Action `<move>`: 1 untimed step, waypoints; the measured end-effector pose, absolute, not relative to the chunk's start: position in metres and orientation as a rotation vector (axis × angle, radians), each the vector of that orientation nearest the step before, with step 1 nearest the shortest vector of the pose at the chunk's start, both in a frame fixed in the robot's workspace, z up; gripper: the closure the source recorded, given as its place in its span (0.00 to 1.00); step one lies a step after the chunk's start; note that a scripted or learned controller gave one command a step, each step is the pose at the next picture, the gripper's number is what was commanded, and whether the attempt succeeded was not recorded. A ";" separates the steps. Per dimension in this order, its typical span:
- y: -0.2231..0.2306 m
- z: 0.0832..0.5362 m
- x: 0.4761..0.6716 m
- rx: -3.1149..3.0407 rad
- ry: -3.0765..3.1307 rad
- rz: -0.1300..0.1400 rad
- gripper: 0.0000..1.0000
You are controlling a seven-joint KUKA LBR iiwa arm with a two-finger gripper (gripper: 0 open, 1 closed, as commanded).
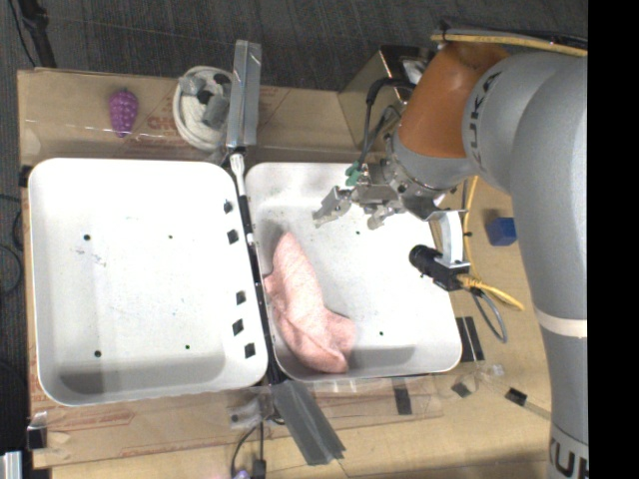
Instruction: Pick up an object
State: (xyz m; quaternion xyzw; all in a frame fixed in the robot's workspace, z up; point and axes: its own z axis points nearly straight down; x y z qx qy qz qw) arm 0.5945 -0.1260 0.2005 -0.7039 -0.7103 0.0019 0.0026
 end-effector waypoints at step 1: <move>-0.114 0.091 0.591 -2.019 -2.404 0.003 0.00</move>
